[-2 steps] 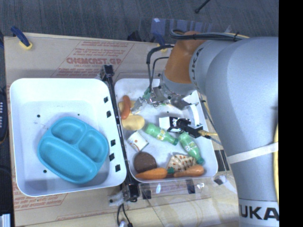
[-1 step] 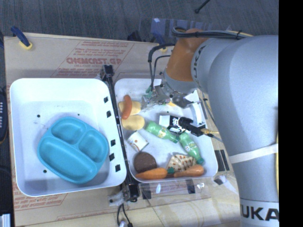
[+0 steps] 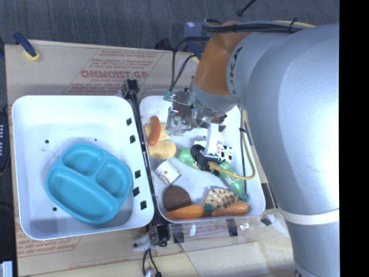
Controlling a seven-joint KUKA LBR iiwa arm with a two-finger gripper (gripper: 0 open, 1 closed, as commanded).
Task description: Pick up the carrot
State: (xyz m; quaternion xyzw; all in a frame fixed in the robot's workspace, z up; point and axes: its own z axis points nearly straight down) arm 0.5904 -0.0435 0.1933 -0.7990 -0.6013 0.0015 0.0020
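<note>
The arm (image 3: 277, 85) looms over the right bin (image 3: 253, 203), gripper (image 3: 183, 119) near its far end, grip impossible to tell. The left bin (image 3: 34, 154) holds a blue tray (image 3: 89, 180). The carrot (image 3: 183, 212), orange and tapered, lies along the right bin's near wall

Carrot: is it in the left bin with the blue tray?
No, the carrot lies along the near edge of the right bin, while the blue tray sits in the left bin.
</note>
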